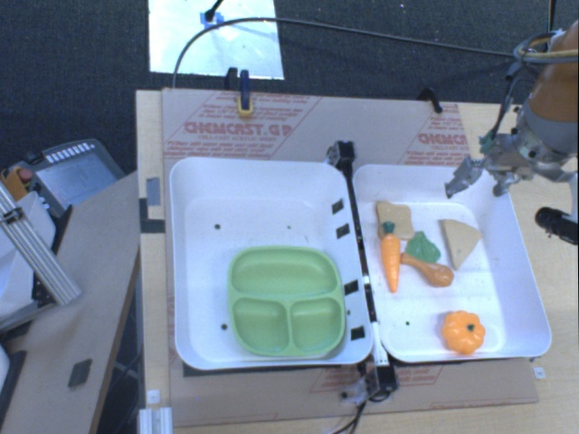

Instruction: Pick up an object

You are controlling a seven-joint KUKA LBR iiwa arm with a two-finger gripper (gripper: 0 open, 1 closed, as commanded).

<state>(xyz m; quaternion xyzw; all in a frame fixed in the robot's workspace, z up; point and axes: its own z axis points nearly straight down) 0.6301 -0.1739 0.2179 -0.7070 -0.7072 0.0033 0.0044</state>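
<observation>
The right bin (520,269) holds several toy foods: an orange carrot (390,260), a tan toast slice (395,216), a beige wedge (460,240), a green leafy piece (422,246), an orange-brown drumstick (431,273) and a small orange pumpkin (463,331). My gripper (480,183) hangs over the bin's far right corner, above and behind the wedge. It is open, its two dark fingers (459,180) spread apart with nothing between them. The grey arm with its orange band (554,98) comes in from the upper right.
The left bin (199,242) bears a green divided plate (287,300) near its front. A black hinge strip (354,242) runs between the bins. Cables cross the dark floor behind, and a side bench with equipment (54,233) stands at the left.
</observation>
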